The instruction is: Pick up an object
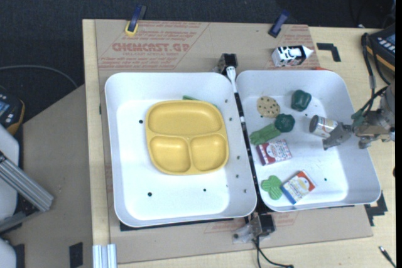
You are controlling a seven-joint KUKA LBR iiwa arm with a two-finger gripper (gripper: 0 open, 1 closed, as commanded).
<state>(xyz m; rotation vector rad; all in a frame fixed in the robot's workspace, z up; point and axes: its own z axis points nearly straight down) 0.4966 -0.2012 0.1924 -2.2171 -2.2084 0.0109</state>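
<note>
**Gripper at the right bin's right edge, beside a small metal can**

The gripper (336, 135) reaches in from the right, over the right wall of the right bin (358, 179). Whether its fingers are released or clenched cannot be told. A small silver can (321, 125) lies just left of the tip, touching or nearly so; nothing is seen held between the fingers.

Left of the can the bin is crowded: a cookie (268, 106), a dark green pepper (301, 99), a green vegetable piece (274, 129), a red-and-white packet (274, 152), a small green piece (271, 185) and a snack pack (297, 186) near the near wall. Bare floor lies between the can and the near right corner.

The left bin (125, 154) holds a yellow divided tray (187, 135), with open floor around it. A black-and-white carton (292, 55) sits on the bench beyond the right bin's far edge.
</note>
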